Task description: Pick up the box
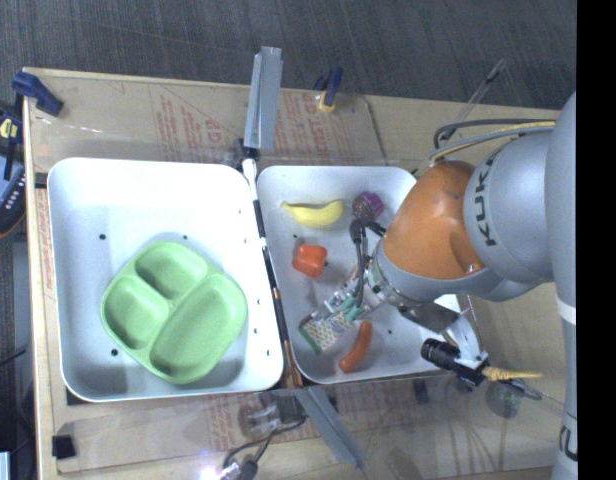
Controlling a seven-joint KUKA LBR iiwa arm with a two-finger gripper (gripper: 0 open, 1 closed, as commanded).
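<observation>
- Box (pixel 326 328): small, patterned, lying tilted near the front wall of the right bin (pixel 408 370), just beside an orange-red sausage-shaped item (pixel 355 348).
- Gripper (pixel 354 296): low over the box's upper end, probably lined up for the grasp; finger state cannot be told.
- Red-orange pepper-like item (pixel 309 259) mid-bin; banana (pixel 313 212) and purple item (pixel 367 206) at the far wall, apart from the grasp site.
- Left bin (pixel 73 268): green divided plate (pixel 174 311), not involved.

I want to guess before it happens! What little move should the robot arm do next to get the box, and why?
Probably settle the gripper a little lower over the box and close on it. The gripper is already right at the box's upper end in the right bin, with the sausage lying close beside, so little sideways travel seems needed.
</observation>
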